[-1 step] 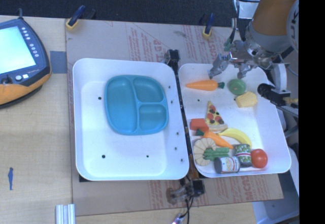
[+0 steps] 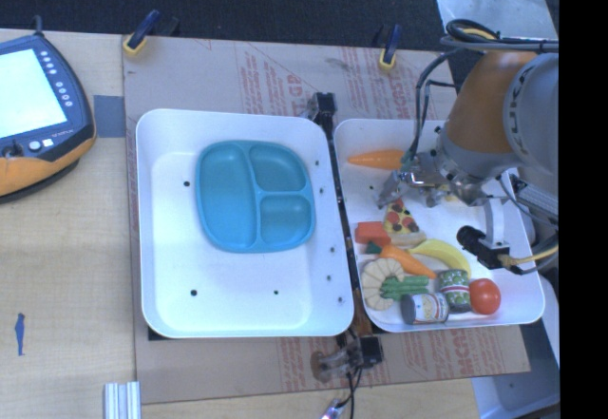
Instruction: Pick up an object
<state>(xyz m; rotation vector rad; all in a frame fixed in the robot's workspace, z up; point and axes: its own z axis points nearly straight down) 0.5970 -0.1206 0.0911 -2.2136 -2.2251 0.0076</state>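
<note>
Grey metal end effector [image 2: 399, 187] hangs low in the right white bin [image 2: 366, 137], fingers spread apart and holding nothing, just above the pizza-slice toy [image 2: 403, 222] and beside the orange plastic carrot [image 2: 377, 160].

The arm [image 2: 508, 113] is a thick, rounded body in grey, with a broad orange band [image 2: 480, 104] wrapped above the wrist. Black cables [image 2: 456, 30] loop off its upper side, and one thin black cable runs down along the orange band. Below the band sits a grey metal wrist block. The gripper [image 2: 404, 184] is small and grey-metallic, with dark parts. A black fitting [image 2: 484, 246] with a yellowish cable end hangs at the arm's lower side.
</note>
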